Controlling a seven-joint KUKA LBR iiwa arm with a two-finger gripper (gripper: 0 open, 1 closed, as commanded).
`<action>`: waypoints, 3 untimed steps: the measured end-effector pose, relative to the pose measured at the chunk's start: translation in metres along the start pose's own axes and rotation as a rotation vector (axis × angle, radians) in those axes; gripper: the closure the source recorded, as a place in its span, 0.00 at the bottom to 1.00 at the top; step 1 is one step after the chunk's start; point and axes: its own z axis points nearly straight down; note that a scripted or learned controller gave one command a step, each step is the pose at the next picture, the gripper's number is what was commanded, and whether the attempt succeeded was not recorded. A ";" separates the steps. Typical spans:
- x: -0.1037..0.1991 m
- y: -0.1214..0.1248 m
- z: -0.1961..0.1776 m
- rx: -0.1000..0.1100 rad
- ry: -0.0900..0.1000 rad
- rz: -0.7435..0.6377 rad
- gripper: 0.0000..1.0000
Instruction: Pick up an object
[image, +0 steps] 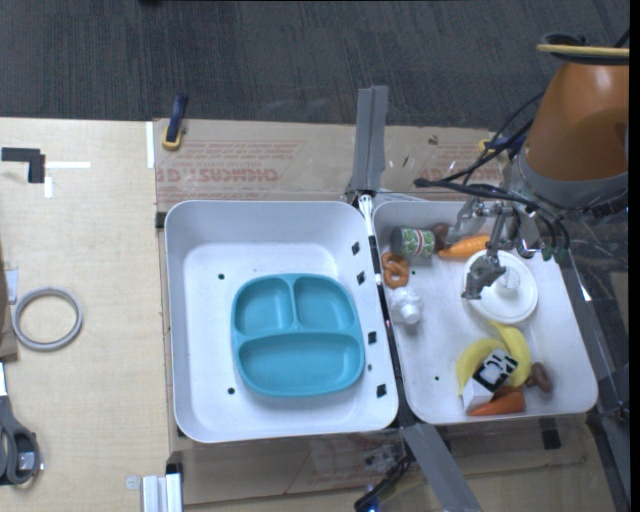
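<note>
Even, fairly bright light falls from overhead, with soft, short shadows. The two white bins, the left bin (190, 330) and the right bin (440, 385), read almost blown out, their inner walls fading into pale grey shade. The blue tray (297, 335) carries a mild sheen. The dark floor (250, 55) at the top looks grainy. Small things are soft in detail, and the orange arm (580, 110) near the lens is slightly blurred.
</note>
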 end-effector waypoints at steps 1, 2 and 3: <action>0.039 -0.008 0.121 0.000 0.002 0.033 0.00; 0.115 -0.027 0.130 0.000 0.002 0.054 0.00; 0.113 -0.026 0.121 0.001 -0.001 0.051 1.00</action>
